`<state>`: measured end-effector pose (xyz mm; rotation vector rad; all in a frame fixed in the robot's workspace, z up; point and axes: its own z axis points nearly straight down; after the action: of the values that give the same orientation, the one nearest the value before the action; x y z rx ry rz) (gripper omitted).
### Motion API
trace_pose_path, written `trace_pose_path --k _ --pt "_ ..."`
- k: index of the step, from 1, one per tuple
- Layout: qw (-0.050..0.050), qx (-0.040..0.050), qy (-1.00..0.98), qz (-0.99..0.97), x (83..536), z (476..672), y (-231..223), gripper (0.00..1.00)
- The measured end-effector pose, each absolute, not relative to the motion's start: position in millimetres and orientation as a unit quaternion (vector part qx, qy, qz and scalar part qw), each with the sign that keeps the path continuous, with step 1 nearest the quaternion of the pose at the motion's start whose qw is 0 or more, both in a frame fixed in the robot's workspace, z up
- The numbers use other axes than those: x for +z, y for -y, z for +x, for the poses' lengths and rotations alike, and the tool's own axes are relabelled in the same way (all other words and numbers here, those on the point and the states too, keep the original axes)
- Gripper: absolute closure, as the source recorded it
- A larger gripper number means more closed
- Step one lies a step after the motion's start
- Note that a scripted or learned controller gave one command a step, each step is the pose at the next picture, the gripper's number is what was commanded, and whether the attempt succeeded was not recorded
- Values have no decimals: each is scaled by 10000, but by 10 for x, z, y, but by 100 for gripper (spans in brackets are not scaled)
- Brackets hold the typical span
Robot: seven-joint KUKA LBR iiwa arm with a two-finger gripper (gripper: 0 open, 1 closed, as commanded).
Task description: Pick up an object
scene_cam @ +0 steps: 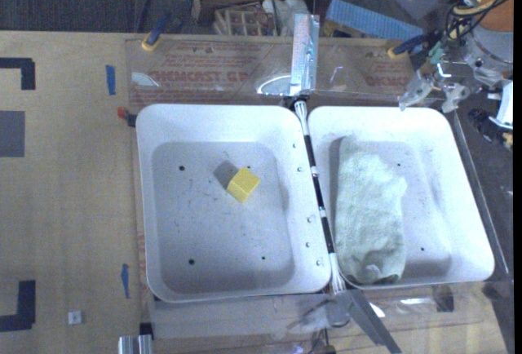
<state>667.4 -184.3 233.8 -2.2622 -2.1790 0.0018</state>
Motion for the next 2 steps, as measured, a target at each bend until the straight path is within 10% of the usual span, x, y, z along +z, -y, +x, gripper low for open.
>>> trace_pose_path --k 2 --pt "2 1 5534 -8329 926 6382 1768 0"
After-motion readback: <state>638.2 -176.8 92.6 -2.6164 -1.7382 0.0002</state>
